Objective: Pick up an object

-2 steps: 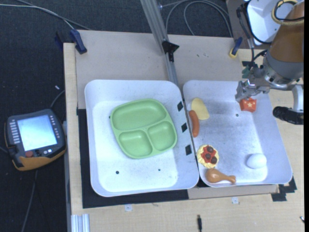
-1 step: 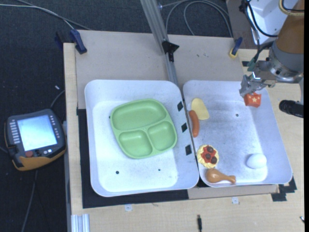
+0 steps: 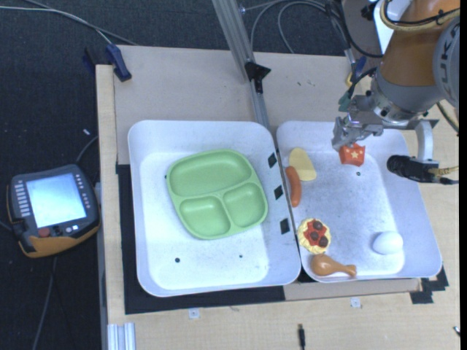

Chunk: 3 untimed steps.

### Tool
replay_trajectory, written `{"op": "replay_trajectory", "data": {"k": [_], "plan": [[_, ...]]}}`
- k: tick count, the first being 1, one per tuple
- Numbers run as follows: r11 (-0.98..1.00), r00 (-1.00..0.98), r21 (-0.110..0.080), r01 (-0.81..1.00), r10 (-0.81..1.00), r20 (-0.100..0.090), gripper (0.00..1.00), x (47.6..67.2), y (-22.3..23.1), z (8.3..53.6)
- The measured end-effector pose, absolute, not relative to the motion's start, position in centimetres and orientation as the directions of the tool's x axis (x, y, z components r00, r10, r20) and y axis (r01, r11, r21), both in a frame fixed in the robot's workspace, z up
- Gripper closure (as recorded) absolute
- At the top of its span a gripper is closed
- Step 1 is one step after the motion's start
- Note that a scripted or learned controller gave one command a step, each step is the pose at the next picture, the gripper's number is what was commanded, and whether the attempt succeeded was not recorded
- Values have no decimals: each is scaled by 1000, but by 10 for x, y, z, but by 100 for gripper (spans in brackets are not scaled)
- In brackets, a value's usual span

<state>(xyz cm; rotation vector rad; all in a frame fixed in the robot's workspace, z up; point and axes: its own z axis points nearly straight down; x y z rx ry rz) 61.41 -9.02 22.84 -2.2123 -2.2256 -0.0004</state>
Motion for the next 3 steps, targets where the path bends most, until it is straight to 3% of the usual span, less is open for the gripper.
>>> {"op": "replay_trajectory", "data": {"k": [2, 3], "plan": [[6, -6, 0, 1000, 1000, 2, 100, 610, 9, 239], [5, -5, -4, 1000, 1000, 2, 100, 598, 53, 228]]}}
